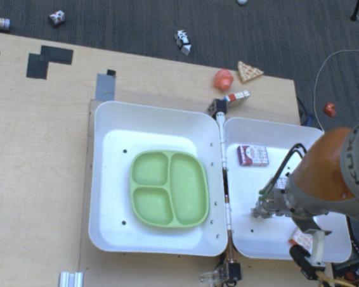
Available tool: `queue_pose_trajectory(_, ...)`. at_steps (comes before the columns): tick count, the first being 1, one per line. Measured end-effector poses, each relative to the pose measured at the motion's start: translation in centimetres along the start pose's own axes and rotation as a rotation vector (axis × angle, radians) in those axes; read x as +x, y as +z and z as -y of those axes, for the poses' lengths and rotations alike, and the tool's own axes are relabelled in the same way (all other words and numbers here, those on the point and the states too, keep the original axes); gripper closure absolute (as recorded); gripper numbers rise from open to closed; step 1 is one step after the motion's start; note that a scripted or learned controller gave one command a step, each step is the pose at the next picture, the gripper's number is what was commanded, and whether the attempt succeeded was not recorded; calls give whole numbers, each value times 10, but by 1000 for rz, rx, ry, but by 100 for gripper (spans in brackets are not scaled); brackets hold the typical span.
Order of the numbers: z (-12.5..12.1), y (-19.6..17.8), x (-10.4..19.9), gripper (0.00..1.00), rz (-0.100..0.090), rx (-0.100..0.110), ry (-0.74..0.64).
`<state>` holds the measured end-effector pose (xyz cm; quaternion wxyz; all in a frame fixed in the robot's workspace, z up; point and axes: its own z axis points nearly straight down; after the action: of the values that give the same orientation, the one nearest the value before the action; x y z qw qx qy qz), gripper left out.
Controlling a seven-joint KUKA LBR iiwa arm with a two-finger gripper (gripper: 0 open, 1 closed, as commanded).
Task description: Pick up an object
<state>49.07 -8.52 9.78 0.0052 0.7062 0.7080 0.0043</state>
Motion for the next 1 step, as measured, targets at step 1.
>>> queue_pose_trajectory(1, 2, -87, 87, 100, -3, 10, -2)
